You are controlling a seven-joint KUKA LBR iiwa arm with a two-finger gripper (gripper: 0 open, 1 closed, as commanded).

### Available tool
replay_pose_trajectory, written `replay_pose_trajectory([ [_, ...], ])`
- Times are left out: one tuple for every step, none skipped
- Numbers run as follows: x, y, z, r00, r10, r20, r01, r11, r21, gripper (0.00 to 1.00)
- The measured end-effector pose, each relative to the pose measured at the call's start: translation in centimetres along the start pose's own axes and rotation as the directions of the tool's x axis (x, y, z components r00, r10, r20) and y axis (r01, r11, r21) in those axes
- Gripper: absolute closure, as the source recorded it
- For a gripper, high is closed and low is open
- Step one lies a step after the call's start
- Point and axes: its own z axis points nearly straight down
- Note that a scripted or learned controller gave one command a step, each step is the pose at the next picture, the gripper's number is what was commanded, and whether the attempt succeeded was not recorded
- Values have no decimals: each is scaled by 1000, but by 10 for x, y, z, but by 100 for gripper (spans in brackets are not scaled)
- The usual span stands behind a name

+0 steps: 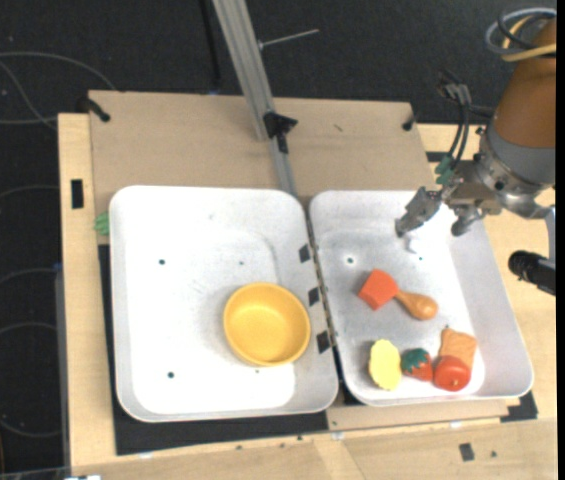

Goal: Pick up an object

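- A yellow bowl (266, 323) is seen upright in the left bin (162, 228).
- In the right bin (362, 230), an orange block with a drumstick-like handle (394, 295) is laid, its long axis pointing lower right.
- The gripper (438, 218) is held spread above the bin, nothing pinched.
- A tan bench (192, 138) is set on dark floor.

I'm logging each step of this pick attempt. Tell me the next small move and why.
Probably move the gripper toward the camera and lower it over the orange block. The jaws look spread with nothing between them, poised above bare floor at the far end of the right bin, while the block lies nearest and apart from the clustered toys by the near rim.
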Motion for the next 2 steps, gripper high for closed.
replay_pose_trajectory([
  [0, 0, 0, 1000, 1, 0, -1, 1000, 0, 0],
  [-2, -8, 60, 1000, 5, 3, -5, 1000, 6, 0],
])
